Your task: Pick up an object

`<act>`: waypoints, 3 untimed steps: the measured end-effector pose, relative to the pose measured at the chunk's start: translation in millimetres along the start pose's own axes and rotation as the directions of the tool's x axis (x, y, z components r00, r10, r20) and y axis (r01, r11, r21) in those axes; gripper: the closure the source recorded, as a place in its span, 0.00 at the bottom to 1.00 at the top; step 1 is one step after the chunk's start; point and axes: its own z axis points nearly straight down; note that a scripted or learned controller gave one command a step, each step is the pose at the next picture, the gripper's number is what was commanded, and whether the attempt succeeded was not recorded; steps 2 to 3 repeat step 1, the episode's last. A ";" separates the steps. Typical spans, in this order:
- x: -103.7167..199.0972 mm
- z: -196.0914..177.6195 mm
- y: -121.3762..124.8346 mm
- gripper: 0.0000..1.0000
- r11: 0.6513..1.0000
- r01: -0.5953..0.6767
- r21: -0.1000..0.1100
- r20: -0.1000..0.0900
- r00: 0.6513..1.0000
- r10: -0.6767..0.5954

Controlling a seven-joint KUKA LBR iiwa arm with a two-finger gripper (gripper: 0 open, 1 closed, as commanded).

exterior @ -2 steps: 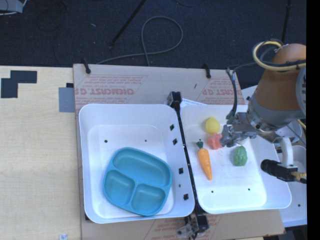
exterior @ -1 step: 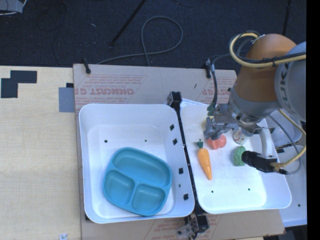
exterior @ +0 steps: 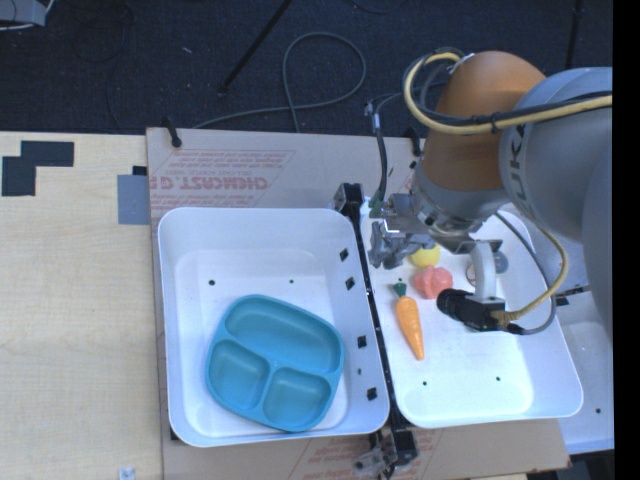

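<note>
While the arm (exterior: 500, 118) reaches in from the view's right, we see its gripper (exterior: 386, 251) over the rear left part of the right bin (exterior: 500, 408), close to the wall it shares with the left bin (exterior: 200, 238). We cannot tell from this slant how far the claw is open, and we see nothing held in it.

Three toy foods lie beside it. A yellow piece (exterior: 427, 257) is nearest, and a pink piece (exterior: 434, 282) lies just in front of it, touching or nearly so. A carrot (exterior: 410, 328) lies flat farther forward, green top toward the gripper, tip toward the bin's front.

We judge the step in hand to be the approach to a grasp, with no object lifted yet. To do it well, we would choose the carrot. It lies apart from the other two and its slim body offers two clear flanks, so the claw should close across its width near the thick end.

The yellow and pink pieces are crowded together close under the wrist, so closing there may nudge one aside. The edge to mind is the shared wall, which stands near both the gripper and the carrot's top.

Open room lies forward and to the view's right, on the bare floor of the right bin. A blue divided tray (exterior: 275, 363) takes up much of the left bin.
</note>
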 end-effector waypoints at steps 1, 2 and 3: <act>39.1 7.7 11.7 1.00 1.000 -0.001 0.001 0.001 1.000 0.001; 39.1 7.7 11.7 1.00 1.000 -0.001 0.001 0.001 1.000 0.001; 39.1 7.7 11.7 1.00 1.000 -0.001 0.001 0.001 1.000 0.001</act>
